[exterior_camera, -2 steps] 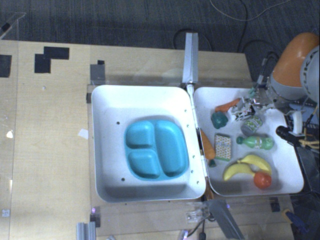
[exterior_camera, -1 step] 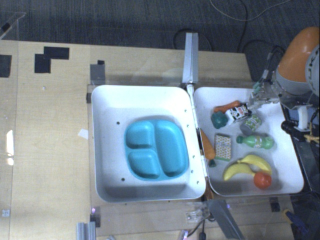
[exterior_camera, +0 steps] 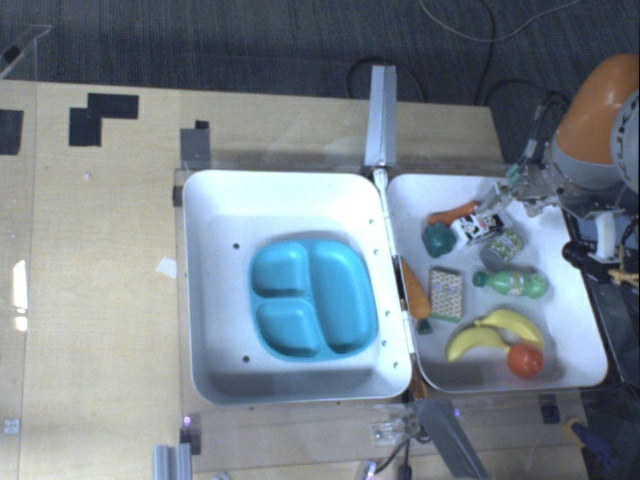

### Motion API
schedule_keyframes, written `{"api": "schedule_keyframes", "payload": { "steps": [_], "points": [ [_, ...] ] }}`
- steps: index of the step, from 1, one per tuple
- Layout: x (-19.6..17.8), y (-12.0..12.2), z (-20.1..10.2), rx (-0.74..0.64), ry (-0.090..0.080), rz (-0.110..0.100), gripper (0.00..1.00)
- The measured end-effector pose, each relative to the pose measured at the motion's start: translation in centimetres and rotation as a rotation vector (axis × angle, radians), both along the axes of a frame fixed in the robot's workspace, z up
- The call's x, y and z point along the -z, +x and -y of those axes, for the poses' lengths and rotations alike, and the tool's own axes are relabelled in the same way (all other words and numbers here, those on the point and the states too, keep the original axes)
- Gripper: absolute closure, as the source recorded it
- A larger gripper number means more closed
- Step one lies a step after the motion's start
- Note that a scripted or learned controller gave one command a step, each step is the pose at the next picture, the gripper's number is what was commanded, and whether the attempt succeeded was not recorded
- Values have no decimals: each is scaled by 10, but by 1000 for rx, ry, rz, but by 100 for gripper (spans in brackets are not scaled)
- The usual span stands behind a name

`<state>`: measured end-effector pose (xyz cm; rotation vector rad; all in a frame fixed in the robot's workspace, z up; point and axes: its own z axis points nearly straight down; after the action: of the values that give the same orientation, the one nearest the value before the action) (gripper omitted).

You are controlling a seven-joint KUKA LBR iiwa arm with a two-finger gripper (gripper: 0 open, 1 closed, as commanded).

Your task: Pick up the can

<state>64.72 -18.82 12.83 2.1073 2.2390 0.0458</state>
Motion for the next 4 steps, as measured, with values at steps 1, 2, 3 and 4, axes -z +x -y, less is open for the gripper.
{"api": "schedule_keyframes", "payload": {
  "steps": [1, 2, 3, 4],
  "points": [
    [16, -6, -23, 3, 13, -24, 0],
    [19, -3, -22, -14, 16, -24, 0],
    [19, 28, 0, -318, 15, -53, 0],
    [19, 0, -3, -98, 10, -15, 0]
  ]
}}
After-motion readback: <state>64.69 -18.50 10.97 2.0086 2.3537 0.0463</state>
